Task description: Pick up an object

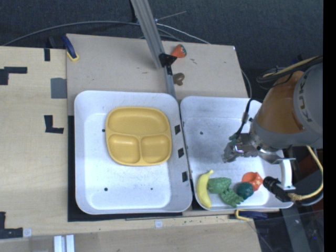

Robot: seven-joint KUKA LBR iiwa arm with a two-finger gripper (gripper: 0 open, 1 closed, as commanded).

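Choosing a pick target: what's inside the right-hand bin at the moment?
The right bin holds a yellow banana, green leafy toys, a dark teal piece and an orange-red piece along its near edge. The arm covers the bin's right side.

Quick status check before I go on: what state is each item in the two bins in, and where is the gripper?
Yellow divided plate: flat, right way up, in the left bin.
Banana: lying at the right bin's near edge.
Green toys: lying beside the banana.
Orange-red toy: lying at the near right corner.
Gripper: low over the right bin's middle, above the toys, holding nothing visible.
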